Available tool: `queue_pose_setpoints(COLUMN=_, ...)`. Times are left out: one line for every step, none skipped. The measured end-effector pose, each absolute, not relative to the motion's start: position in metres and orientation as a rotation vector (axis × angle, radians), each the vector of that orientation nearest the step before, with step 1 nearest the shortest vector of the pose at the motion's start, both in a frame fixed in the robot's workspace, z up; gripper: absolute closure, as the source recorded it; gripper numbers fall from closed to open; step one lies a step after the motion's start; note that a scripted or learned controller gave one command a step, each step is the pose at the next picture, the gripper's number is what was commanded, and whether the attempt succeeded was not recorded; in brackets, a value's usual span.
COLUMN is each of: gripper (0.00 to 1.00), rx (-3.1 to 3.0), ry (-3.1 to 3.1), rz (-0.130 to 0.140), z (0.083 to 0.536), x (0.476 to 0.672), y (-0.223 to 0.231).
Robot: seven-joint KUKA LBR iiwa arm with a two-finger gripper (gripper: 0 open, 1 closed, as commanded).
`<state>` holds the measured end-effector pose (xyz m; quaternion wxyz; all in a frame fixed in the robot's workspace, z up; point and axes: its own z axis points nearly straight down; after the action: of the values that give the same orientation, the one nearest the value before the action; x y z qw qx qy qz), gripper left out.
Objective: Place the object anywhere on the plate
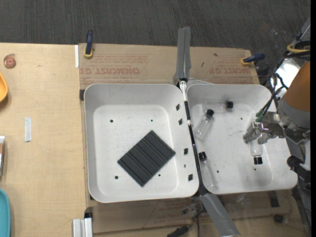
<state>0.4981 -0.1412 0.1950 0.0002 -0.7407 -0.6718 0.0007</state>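
A dark grey ribbed plate [146, 158] lies at a slant on the floor of the left bin [98, 132]. My gripper [253, 136] hangs over the right part of the right bin [237, 179]. It is shut on a small clear bottle [255, 149], whose black cap [257, 160] points toward the bin's front. The bottle's upper end is hidden between the fingers. Gripper and bottle are far to the right of the plate, across the wall between the bins.
In the right bin lie a clear bottle [202, 126] with a black cap near the dividing wall, a loose black cap [228, 104] at the back, and another clear bottle [208, 170] along the left wall. Cables trail from the arm on the right.
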Motion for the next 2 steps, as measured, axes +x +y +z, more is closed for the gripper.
queue_pose_setpoints(gripper=1.0, rx=-2.057, ry=-2.374, rz=0.004, z=0.199, x=0.56, y=-0.08)
queue_pose_setpoints(gripper=1.0, rx=-1.342, ry=-2.838, rz=0.003, z=0.191, x=0.553, y=-0.014)
